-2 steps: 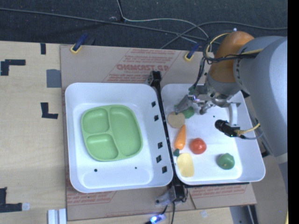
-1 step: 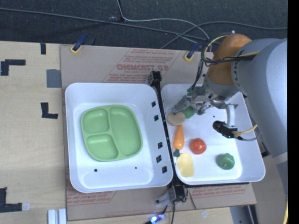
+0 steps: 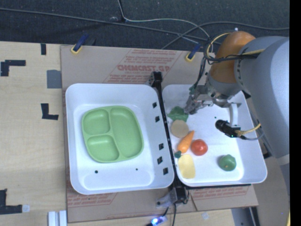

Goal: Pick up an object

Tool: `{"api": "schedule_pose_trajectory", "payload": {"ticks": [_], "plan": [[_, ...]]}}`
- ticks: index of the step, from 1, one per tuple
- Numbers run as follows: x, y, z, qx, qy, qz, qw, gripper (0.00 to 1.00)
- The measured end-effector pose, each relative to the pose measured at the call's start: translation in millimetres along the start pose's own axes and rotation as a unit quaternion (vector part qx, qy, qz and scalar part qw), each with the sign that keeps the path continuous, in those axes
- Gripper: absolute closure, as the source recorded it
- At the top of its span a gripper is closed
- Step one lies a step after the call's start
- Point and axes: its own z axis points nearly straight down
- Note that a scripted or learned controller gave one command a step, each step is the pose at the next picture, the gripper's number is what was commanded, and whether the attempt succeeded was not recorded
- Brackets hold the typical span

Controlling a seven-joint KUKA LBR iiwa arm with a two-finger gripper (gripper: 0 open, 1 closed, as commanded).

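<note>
Toy foods lie in the right bin [image 3: 254,173]: a green leafy piece [image 3: 177,113] near its left wall, then a tan round piece [image 3: 179,128], an orange carrot [image 3: 186,141], a red tomato [image 3: 199,147], a yellow piece [image 3: 186,166] and a green pepper [image 3: 227,162] toward the front. The gripper [image 3: 194,105] hangs low just beside the green leafy piece, at its right, and I cannot tell if its jaws are spread or pressed together, or if they touch it. The left bin [image 3: 75,126] holds a green tray [image 3: 112,133] with three parts.
</note>
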Motion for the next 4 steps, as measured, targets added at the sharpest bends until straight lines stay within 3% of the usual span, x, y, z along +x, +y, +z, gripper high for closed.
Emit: {"api": "schedule_pose_trajectory", "payload": {"ticks": [3,4], "plan": [[1.6,-0.5,-150.3,0.001,0.0,0.0,1.0,1.0],[61.1,-1.9,-150.3,0.004,0.001,-0.002,1.0,1.0]]}}
